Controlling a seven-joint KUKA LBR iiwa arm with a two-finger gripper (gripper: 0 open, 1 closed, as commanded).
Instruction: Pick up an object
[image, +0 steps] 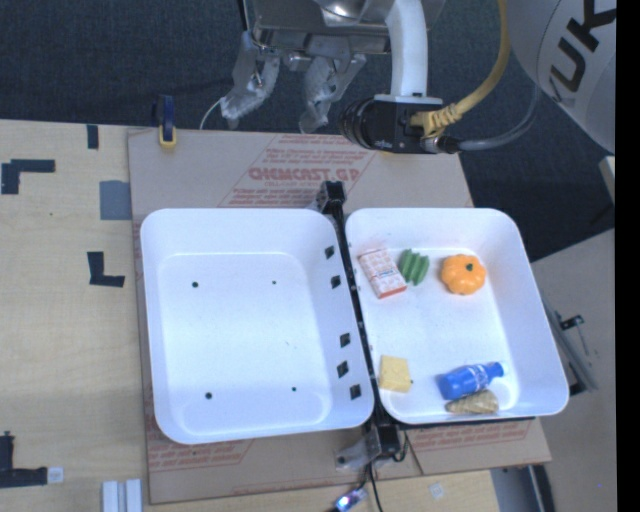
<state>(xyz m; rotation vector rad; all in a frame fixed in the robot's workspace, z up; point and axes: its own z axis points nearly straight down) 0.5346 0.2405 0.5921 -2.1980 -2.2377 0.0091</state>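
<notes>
Objects are lying in the right bin, at about 5 o'clock from the end effector.

Hanging at the top of the view, beyond the far edge of the desk (60, 300), the end effector (282, 95) is showing two fingers spread apart, with nothing between them. Every candidate is sitting in the right bin (520, 300): a box (381, 272), a green piece (413, 265) and an orange fruit (462, 274) near the far wall, then a yellow block (395, 374), a blue bottle (468, 380) and a tan piece (473, 403) near the front. Nearest is the box, its long axis running roughly 11 to 5 o'clock. Reaching it is likely calling for travel toward 5 o'clock, then descent.
</notes>
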